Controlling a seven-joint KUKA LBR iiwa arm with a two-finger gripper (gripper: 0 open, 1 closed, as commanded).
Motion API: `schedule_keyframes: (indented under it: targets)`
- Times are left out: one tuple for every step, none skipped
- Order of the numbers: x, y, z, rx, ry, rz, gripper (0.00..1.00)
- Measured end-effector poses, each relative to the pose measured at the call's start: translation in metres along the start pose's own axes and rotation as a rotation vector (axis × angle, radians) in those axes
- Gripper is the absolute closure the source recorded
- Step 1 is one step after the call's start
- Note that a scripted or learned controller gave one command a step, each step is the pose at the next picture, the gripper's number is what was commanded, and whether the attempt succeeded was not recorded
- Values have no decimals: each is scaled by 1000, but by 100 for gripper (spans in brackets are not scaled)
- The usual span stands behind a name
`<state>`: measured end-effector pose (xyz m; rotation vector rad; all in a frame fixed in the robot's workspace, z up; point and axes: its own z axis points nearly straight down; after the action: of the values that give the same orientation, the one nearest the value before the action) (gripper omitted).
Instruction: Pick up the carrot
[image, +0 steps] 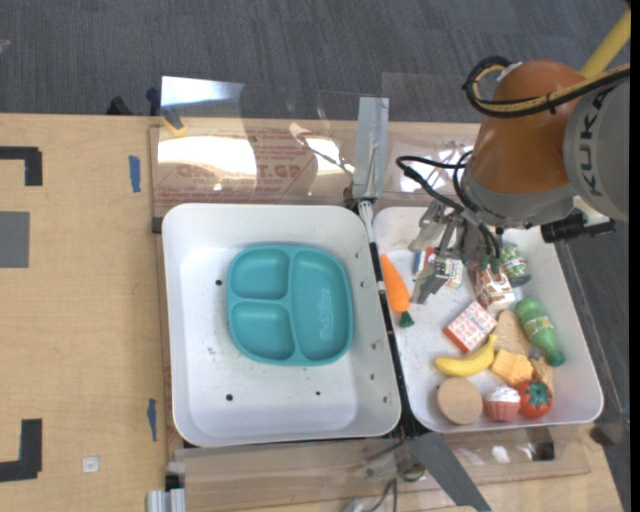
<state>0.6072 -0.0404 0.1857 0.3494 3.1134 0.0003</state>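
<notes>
Orange carrot (397, 287) lies in the right bin (590, 385), hard against its left wall, just right of the divider between the two bins. It is slim and tapered, pointing roughly up-down in the frame, with a small green stub at its lower end.

Claw (438, 268) hangs just right of the carrot, near the bin's upper centre; nothing is seen between the fingers, and whether they are wide or narrow cannot be told. Grey arm with orange band (525, 125) fills the upper right of the frame.

Other items crowd the right half of the same bin: a red-and-white carton (469, 326), a banana (466, 362), a green bottle (540, 328), a tan disc (460, 401), a cupcake (501, 403), a tomato (535, 398). None touches the carrot; the carton is nearest, to its lower right.

Left bin (190, 300) holds a teal plate (291, 304) with three compartments, centred. Both bins rest on the desk (70, 300).
</notes>
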Motion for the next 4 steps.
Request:
schedule_keyframes:
  targets:
    - [21, 9, 0, 1, 8, 115, 0]
    - [4, 9, 0, 0, 1, 57, 0]
    - [20, 0, 0, 1, 8, -11, 0]
    - [5, 7, 0, -1, 0, -85, 0]
